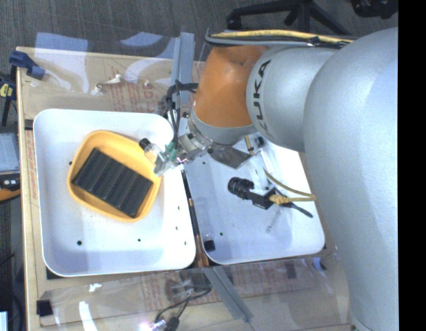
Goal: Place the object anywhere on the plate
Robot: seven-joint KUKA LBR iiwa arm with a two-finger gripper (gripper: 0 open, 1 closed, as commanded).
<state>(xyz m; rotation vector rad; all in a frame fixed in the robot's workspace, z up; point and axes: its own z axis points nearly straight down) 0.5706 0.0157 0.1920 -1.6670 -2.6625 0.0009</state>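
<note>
The black ridged slab (111, 181) lies flat in the yellow plate (108, 138), turned along the plate's length so that it fits inside the rim. By that, the placing looks done. The plate sits in the left bin (96, 247). The hand (161, 158) hangs at the plate's right rim. I cannot tell whether it is spread or pressed together.

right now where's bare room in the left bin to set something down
Bare floor in the left bin lies between the plate and the near wall, and in a strip along the left wall. Crowded at the plate's right rim, where the gripper hangs; the black slab covers most of it.
</note>
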